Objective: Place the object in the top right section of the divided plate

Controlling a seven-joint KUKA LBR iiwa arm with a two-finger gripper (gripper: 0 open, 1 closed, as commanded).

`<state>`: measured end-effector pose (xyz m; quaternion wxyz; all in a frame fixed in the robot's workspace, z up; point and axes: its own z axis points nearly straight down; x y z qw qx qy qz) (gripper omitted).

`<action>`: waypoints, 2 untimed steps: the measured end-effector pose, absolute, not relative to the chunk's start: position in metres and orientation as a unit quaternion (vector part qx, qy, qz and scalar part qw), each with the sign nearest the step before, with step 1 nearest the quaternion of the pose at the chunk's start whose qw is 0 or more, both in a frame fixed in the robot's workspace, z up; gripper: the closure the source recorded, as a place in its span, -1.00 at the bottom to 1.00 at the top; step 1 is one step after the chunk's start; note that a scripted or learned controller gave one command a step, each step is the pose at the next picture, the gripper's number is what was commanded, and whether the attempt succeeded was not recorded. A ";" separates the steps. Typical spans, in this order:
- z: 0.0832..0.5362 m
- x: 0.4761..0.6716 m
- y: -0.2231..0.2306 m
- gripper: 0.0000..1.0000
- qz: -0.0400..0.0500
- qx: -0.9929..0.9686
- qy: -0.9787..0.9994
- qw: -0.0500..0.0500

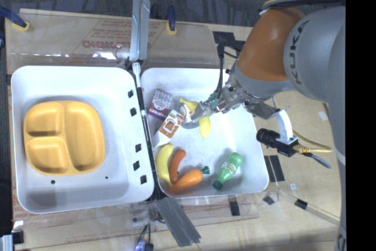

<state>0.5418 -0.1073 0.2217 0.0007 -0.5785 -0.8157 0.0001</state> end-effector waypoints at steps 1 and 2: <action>0.191 0.600 -0.043 1.00 0.000 -0.514 -0.858 0.000; 0.192 0.512 0.012 1.00 0.001 -0.389 -0.921 0.002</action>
